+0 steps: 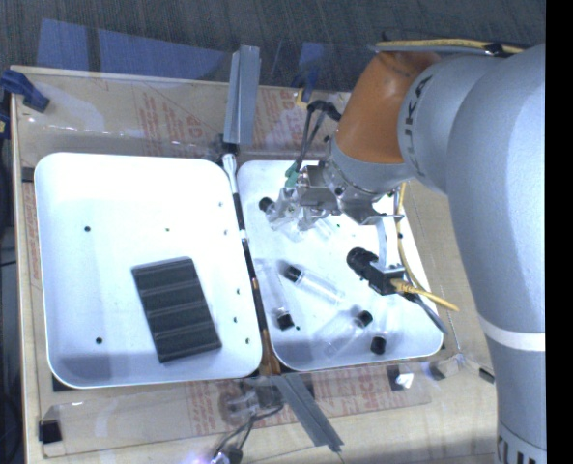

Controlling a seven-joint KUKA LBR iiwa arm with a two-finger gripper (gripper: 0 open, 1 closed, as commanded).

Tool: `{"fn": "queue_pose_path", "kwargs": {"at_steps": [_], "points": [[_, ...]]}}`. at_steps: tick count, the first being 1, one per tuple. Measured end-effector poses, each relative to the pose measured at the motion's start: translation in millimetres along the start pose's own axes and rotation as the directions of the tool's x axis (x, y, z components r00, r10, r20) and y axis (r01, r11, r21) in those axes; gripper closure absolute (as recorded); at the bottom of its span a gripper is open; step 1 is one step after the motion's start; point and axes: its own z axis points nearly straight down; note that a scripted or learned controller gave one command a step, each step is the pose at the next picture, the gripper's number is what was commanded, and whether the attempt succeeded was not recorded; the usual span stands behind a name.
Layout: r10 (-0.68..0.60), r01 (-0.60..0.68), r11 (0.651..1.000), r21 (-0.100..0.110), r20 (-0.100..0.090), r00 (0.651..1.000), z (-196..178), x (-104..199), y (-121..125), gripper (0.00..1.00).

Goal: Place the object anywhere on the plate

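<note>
Clear plastic everywhere in the right bin (431,341), that's my worry. Several see-through tube-like pieces with black caps lie in it, one mid-bin (310,281), more near the front edge (342,329). Glare off the white floor makes their outlines hard to read.

The pincer (300,204) is down at the far side of that bin, over a small clear cluttered patch. Can't tell if it's released or clenched, or whether it has anything; wrist blocks it.

The dark ribbed plate (175,309) sits in the left bin (59,177), well apart from the pincer.

Risks as I judge them: slick round tubes roll or squirt out on closing; grab lands on two pieces at once; a lift comes up empty; carry over the divider (240,222) clips a loosely held piece.
</note>
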Motion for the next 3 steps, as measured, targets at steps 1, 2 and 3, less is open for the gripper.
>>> {"fn": "queue_pose_path", "kwargs": {"at_steps": [1, 2, 3], "points": [[0.148, -0.148, 0.989, 0.004, -0.001, 0.989, 8, 34, -89, 1.00], [0.220, -0.220, 0.975, 0.003, -0.001, 0.975, 8, 92, -93, 1.00], [0.179, -0.179, 0.984, 0.004, 0.000, 0.984, 0, 154, -109, 1.00]]}}
